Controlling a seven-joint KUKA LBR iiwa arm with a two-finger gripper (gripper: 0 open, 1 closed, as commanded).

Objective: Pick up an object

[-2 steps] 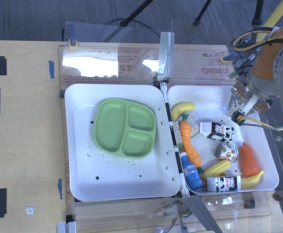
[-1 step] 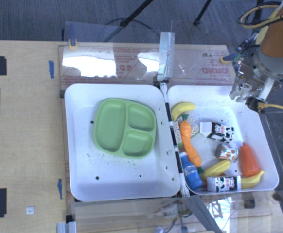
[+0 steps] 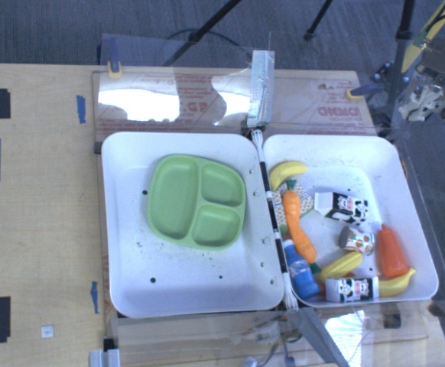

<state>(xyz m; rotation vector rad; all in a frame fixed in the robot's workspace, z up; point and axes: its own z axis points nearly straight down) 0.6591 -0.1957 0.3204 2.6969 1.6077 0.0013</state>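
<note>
Cow-print bottle (image 3: 352,288) lies in the right bin (image 3: 406,174), well nearer the camera than the hand (image 3: 425,98). Probably light, stiff and slick; pinch across its middle. Whether the hand is open, I cannot tell.

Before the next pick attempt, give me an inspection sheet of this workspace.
Surface: wooden bench bearing left bin and right bin, side by side.
Job's things: right bin holds banana, carrot, blue bottle, cow-print carton, small can, second banana, orange-red bottle, cow-print bottle.
Clutter: green divided plate in left bin; dark specks around it.
End effector: arm parts at upper right; state cannot be told.
Cables: dark cable behind bins.
Surroundings: tripod legs, clear panel, blue tape.
</note>
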